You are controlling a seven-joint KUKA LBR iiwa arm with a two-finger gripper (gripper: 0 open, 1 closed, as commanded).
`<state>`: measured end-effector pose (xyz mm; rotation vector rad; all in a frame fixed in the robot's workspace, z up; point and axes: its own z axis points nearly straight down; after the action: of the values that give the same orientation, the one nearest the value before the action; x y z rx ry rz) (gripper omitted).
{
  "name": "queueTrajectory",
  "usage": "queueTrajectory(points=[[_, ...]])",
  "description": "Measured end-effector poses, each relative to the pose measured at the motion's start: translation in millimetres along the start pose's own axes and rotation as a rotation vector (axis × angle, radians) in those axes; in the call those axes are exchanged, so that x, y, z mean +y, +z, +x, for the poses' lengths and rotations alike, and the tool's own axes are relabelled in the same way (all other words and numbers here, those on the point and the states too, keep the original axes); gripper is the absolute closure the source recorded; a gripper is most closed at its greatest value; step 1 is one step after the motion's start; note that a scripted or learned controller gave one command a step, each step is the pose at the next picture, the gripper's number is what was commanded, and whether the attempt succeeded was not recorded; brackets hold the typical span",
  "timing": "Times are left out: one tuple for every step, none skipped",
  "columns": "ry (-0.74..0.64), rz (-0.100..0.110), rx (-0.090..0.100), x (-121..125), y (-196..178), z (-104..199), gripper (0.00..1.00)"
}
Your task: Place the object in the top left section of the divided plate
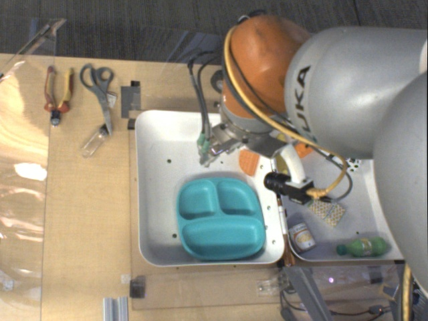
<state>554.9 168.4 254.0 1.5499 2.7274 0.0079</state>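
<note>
A teal divided plate (pixel 221 219) lies in the left white bin (pixel 155 199), toward its front right. Two small sections make up its far side and one large section its near side; all three look bare. My gripper (pixel 208 150) hangs over the bin floor just beyond the plate's far edge, above its top left section. The arm's wrist hides much of it. A small orange object (pixel 249 162) sits to the gripper's right, by the plate's far right corner; whether it touches the gripper is unclear.
The right bin (pixel 361 209) holds a green bottle (pixel 363 247), a small can (pixel 301 237), a speckled pad (pixel 326 210) and another orange piece (pixel 302 150). Scissors (pixel 101 92) and red-handled pliers (pixel 57 93) lie on the bench at far left. A black cable end (pixel 289 187) hangs over the bins' divider.
</note>
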Motion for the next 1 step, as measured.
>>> queueTrajectory(points=[[-0.38, 0.001, 0.002, -15.9, 36.2, 61.9, 1.0]])
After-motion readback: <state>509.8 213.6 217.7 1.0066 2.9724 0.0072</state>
